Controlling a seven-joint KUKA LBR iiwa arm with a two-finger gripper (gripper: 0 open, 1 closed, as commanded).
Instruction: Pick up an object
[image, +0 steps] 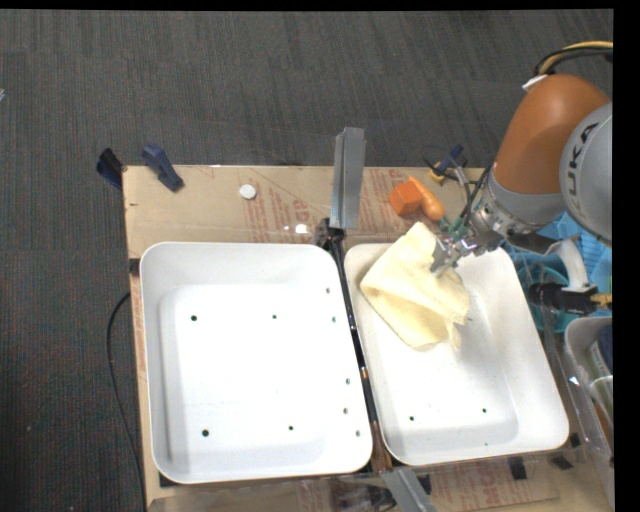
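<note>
Two shallow white bins sit side by side on a brown cardboard-covered worktop (200, 205). The left bin (160, 290) shows small dark dots on its floor. In the right bin (520, 400), a pale yellow cloth (415, 295) lies crumpled in the far left part, its far corner rising toward the bin's far rim and its near edge folded over on the bin floor. The arm (550, 150), grey with a large orange band, reaches in from the right and far side, and its fingers (443, 256) are down at the right-hand edge of the cloth, touching or very close to its upper fold. The tips look narrow and close together, but whether they are closed on the fabric or merely resting against it cannot be told from this angle. Just beyond the far rim of the right bin, an orange object (413, 198) lies on the worktop, near the cloth's raised corner. A grey upright post (348, 180) stands at the far end of the gap between the two bins. Farther left on the worktop lie a small white disc (247, 191) and two dark blue clips (160, 167) near the far left corner. Cables and blue items (560, 270) crowd the right side beside the right bin.
</note>
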